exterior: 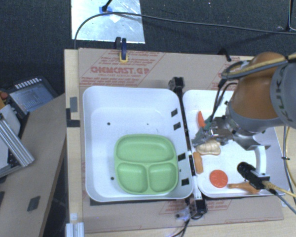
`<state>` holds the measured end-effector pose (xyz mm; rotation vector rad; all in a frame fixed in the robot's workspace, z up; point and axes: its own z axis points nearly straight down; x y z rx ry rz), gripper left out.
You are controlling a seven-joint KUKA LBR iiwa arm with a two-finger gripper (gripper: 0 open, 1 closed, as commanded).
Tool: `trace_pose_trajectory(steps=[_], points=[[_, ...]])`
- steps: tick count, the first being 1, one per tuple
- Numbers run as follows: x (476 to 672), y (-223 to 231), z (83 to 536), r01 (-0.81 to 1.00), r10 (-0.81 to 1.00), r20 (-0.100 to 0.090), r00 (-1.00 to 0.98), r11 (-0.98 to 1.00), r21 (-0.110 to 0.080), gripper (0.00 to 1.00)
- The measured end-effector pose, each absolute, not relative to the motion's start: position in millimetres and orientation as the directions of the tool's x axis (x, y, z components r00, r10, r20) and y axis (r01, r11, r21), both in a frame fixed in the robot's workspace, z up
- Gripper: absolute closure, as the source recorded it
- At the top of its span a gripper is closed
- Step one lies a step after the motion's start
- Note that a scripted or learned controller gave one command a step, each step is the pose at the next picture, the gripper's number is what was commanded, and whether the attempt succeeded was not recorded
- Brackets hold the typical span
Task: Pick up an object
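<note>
Hovering low in right bin (266,144), gripper (207,131) just above beige piece (208,148); finger opening impossible to tell. Risks nudging piece against divider (186,132), or snagging nearby orange stick (198,163).

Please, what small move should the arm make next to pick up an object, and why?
Probably lower straight down a little. The gripper hovers in the right bin just above the pale beige object, the nearest item; the orange disc and orange stick lie further off.
</note>
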<state>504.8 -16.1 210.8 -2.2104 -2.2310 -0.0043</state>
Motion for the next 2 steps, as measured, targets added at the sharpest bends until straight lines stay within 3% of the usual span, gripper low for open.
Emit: trace_pose_trajectory(steps=[1,2], points=[[498.8,47.3,212.9,1.0,1.0,0.003,-0.011,0.011,0.002,1.0],[505.4,103.6,211.1,1.0,1.0,0.003,-0.011,0.011,0.001,1.0]])
